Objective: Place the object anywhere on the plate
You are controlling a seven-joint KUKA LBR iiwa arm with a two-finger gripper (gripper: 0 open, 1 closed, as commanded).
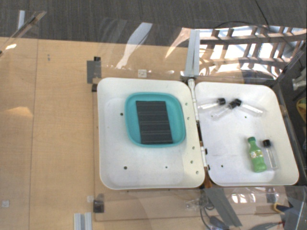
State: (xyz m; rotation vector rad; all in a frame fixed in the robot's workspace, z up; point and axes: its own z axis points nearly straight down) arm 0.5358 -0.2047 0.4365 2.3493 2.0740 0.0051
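Note:
A teal plate [178, 123] lies in the left bin [144, 176], and a dark ribbed rectangular pad [154, 122] rests flat on its middle. In the right bin [230, 169] a small green bottle [256, 155] lies near the front right, with a clear vial with a black cap [269, 154] just to its right. Three more clear vials with black caps lie toward the back of that bin: one [210, 104], a second [226, 109] and a third [245, 108].
The two white bins sit side by side on a wooden bench, joined by a hinge strip [197, 128]. A metal frame [254, 47] stands behind the right bin. Small clamps [94, 71] hold the bins' corners. Cables lie at the front right.

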